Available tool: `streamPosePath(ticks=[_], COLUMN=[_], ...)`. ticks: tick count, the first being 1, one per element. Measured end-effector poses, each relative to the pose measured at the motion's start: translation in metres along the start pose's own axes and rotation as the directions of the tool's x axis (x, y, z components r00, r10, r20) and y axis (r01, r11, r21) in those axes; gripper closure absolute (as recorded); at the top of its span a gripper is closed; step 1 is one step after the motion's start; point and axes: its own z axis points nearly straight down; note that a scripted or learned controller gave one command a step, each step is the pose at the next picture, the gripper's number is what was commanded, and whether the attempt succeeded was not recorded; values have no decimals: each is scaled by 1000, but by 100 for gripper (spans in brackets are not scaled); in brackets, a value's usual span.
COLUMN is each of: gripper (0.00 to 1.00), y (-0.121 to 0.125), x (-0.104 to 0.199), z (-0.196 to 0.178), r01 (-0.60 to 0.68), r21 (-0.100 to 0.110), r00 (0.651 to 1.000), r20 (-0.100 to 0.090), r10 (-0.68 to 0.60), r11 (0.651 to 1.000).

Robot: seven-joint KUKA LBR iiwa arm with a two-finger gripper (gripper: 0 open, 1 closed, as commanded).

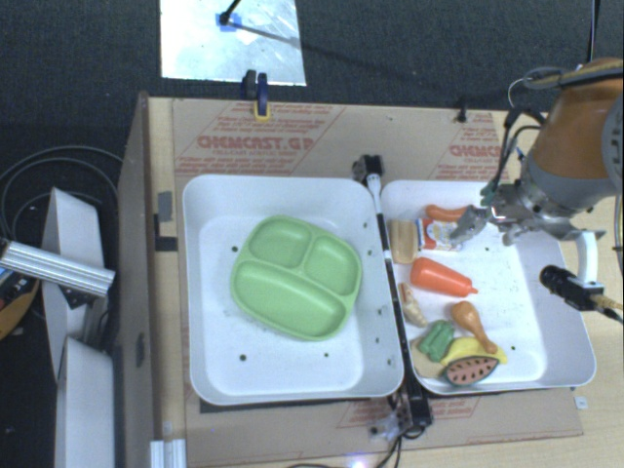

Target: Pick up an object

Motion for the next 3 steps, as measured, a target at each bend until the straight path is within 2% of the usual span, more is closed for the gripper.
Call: streamPosePath(ticks=[1,2,3], gripper=[0,0,0], y=[-23,-88,10], x=[3,1,-1], z=[88,114,110], r01=[1,-4,4], r21=[-21,5,-8], r00=[1000,1000,1000], r20=[4,-1,2], r10=[-1,4,-4], r11=[1000,1000,1000])
